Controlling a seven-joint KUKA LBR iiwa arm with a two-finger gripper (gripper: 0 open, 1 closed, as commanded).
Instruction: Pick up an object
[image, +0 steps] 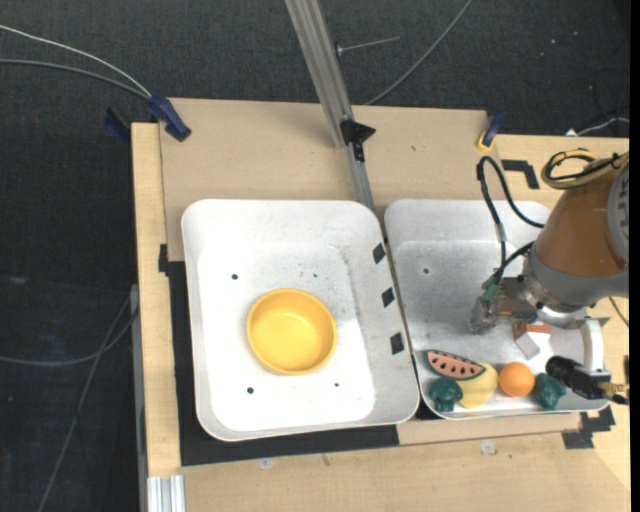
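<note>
Orange, round and small, a toy orange sits along the near edge of the right bin, in a short row of play food. To its left lies a pale yellow piece, and left of that a watermelon slice with a red face and dark seeds, its long axis running left to right. A dark green piece sits just nearer than the slice, touching or almost touching it. Another green piece lies to the right of the orange. All of these cluster in the near right corner of that bin; the far part of its floor is bare white.

The gripper hangs over the middle of the right bin, on the end of a grey arm with a wide orange band that comes in from the right. Black cables loop above the wrist. From this slanted view the fingers are small and dark against the bin, and whether they are apart or together cannot be told. Nothing is seen between them.

The row of toys lies nearer than the gripper and slightly to its right. The watermelon slice and the yellow piece look closest, so a short move toward the near edge would likely bring the gripper over them.

The left bin holds a yellow bowl, upright, near its middle. Both bins rest on a tan bench, with dark floor beyond.
</note>
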